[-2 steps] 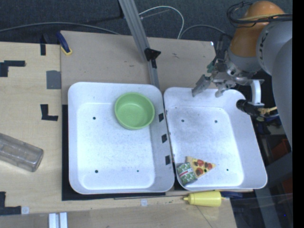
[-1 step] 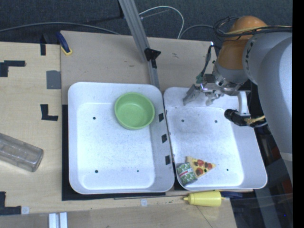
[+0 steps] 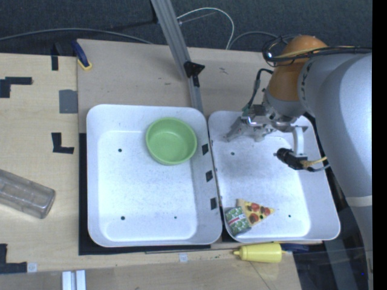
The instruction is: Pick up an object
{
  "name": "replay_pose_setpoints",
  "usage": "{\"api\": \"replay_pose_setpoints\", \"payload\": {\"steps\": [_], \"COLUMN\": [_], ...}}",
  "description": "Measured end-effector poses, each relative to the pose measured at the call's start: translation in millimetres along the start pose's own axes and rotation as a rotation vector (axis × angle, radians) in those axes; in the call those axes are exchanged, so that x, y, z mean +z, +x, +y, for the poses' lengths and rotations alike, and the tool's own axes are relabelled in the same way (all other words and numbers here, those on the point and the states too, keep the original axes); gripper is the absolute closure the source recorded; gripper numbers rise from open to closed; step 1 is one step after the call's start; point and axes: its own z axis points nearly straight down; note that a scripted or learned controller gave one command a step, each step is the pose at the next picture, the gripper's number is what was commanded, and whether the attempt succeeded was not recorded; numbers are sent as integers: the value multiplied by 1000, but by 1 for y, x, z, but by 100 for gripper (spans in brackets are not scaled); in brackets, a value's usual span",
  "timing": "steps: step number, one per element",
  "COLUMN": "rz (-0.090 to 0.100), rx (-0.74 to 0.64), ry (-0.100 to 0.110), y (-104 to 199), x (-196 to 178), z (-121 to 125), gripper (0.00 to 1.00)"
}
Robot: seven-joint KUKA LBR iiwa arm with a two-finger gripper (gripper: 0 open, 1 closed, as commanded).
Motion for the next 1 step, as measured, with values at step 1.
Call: {"api": "replay_pose_setpoints", "payload": {"steps": [1], "rz": [1], "rx": [-1], "ry": [0], "y": [1], "x": [-12], "z": [0], "gripper": [100]}}
